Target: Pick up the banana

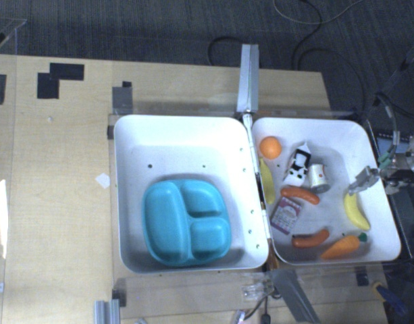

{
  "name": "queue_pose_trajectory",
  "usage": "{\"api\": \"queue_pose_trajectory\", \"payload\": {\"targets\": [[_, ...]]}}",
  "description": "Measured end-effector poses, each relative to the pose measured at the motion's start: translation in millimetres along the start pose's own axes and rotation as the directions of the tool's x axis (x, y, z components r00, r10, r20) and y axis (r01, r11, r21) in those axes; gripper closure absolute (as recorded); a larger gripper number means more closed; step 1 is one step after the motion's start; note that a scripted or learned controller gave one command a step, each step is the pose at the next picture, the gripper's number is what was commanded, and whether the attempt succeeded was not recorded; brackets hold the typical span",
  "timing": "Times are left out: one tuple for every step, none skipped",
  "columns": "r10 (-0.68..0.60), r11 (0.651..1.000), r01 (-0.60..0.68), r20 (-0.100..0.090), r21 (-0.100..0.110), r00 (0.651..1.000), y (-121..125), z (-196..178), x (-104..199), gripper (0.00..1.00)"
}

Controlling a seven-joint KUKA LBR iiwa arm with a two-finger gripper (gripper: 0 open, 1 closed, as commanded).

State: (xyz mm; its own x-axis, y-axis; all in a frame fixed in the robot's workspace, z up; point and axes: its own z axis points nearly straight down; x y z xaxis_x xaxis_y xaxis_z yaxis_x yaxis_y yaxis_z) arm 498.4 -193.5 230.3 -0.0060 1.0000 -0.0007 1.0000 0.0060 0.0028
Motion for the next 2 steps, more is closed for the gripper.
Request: {"api": "queue_pose_trajectory", "payload": {"targets": [[0.053,0.999,-0.053,0.000,-0.003,0.999,19,134,-10,0.00],[0.052,0.999,-0.052,-0.001,0.000,0.999,-8,105,-9,0.00]]}}
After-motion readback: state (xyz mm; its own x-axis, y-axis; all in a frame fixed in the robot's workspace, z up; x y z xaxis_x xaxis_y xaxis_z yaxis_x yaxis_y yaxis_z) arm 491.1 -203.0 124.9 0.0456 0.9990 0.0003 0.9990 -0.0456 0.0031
